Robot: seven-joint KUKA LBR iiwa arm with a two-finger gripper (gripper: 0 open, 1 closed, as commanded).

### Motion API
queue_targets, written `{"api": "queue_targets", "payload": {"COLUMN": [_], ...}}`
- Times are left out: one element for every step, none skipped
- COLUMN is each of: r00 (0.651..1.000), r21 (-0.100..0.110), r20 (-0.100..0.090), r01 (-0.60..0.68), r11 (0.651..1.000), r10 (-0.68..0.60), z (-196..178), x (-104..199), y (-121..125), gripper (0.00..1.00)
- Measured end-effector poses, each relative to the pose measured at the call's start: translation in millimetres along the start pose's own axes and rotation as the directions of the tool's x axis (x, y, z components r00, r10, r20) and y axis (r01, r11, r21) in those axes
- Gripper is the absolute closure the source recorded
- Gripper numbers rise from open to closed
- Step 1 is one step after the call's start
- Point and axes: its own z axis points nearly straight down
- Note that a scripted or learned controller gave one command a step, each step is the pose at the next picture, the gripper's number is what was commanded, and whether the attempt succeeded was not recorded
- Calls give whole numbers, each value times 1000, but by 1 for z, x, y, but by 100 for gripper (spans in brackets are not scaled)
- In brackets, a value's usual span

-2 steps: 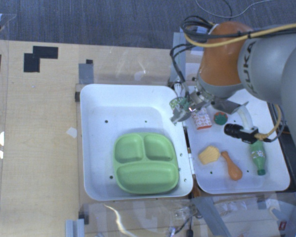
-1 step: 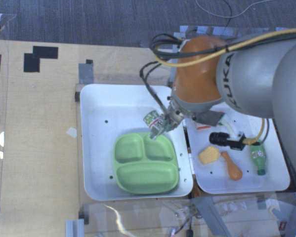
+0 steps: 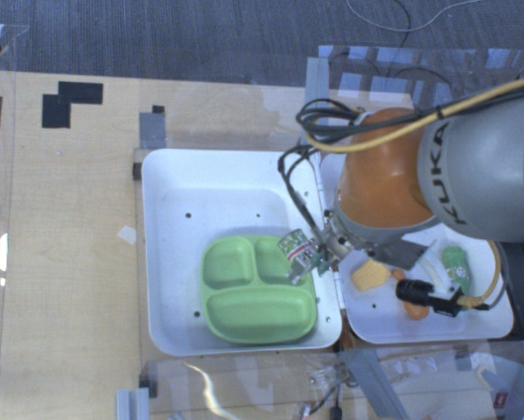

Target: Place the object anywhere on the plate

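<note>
I'm hovering my gripper (image 3: 302,257) over the right rim of the green plate (image 3: 248,309), which is sitting in the left bin (image 3: 170,234) with nothing lying in the compartments I can see. I cannot tell from here whether I'm open, closed or carrying anything. The loose things are lying in the right bin (image 3: 375,324): a yellow wedge (image 3: 369,276) nearest me, an orange piece (image 3: 416,312) beside it, a green bottle (image 3: 454,264) farther right. I'm judging the wedge the likely object — small, light, probably stiff smooth plastic, so slippery — and I'm thinking of pinching it across its flat sides, near the middle.
</note>
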Motion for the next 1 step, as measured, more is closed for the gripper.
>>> {"api": "queue_targets", "payload": {"r00": [1000], "r21": [0], "r20": [0], "r01": [-1], "r11": [1000], "r10": [1], "z": [0], "x": [0], "y": [0], "gripper": [0]}}
